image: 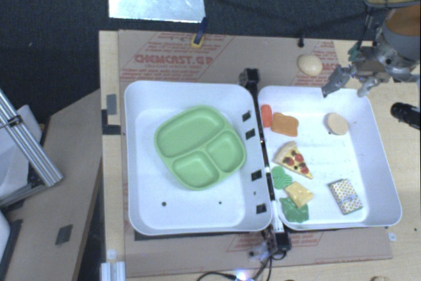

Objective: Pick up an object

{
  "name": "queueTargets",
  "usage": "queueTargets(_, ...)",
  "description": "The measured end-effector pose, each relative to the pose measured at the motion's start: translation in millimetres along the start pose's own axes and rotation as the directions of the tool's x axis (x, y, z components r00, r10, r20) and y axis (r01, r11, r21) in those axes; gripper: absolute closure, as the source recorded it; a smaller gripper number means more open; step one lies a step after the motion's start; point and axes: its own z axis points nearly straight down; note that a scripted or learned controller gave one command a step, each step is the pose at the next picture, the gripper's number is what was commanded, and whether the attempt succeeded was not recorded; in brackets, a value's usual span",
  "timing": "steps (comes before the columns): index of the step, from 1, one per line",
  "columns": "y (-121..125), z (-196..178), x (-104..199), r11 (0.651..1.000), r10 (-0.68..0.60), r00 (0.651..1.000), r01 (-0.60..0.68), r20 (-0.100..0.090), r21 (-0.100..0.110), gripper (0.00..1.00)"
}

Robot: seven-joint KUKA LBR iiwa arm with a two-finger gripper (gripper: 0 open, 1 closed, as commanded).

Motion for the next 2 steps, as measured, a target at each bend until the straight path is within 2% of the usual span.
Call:
queueTargets(1,2,-6,0,1.0,-0.002,1.0,0.002,0.002,-0.01,0.0)
queueTargets(2,3,35,0,1.0,0.0,1.0,0.0,0.001,-0.008,0.0)
